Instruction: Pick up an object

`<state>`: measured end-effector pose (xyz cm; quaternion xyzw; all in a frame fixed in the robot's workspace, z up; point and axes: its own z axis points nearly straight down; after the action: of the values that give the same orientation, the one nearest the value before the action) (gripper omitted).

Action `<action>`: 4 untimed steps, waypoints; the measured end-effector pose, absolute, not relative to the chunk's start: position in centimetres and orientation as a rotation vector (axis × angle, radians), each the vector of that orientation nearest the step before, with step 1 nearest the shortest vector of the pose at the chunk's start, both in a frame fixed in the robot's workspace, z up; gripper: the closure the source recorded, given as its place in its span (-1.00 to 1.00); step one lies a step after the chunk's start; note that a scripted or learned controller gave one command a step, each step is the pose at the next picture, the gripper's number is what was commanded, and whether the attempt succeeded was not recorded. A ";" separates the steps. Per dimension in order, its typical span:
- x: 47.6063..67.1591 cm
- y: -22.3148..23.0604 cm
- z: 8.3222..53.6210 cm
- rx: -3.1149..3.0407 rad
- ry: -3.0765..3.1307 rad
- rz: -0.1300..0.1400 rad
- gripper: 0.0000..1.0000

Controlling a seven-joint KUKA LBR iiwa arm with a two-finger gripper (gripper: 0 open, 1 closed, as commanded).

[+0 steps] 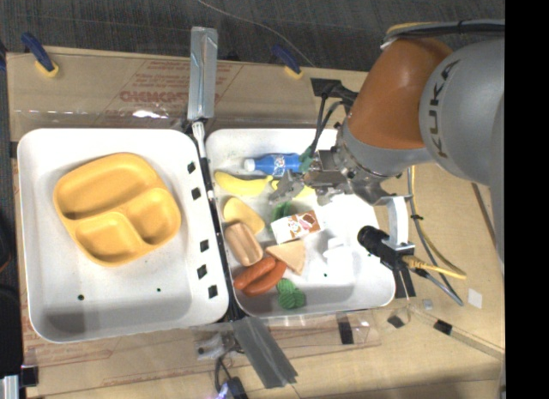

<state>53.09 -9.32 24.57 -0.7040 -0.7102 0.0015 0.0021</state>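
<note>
Cardboard-topped bench [129,88] — two white bins [34,217] — dark carpet [103,3].

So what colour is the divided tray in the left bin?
Yellow-orange; the divided tray shows plainly in the camera view.

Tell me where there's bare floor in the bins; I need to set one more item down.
Left bin: bare floor lies in front of and beside the yellow divided plate. Right bin: crowded along its left side with the banana, hot dog and carton; a small bare patch sits at its front right corner.
</note>
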 end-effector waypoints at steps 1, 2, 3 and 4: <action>56.7 -10.3 16.8 -2.442 -1.964 0.011 -1.00; 59.4 -12.5 9.1 -2.637 -1.700 0.004 -1.00; 59.3 -12.4 10.0 -2.629 -1.704 0.009 1.00; 60.4 -15.6 9.2 -2.566 -1.809 0.002 1.00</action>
<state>60.43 -15.64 9.17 -0.8173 -0.5763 0.0005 0.0009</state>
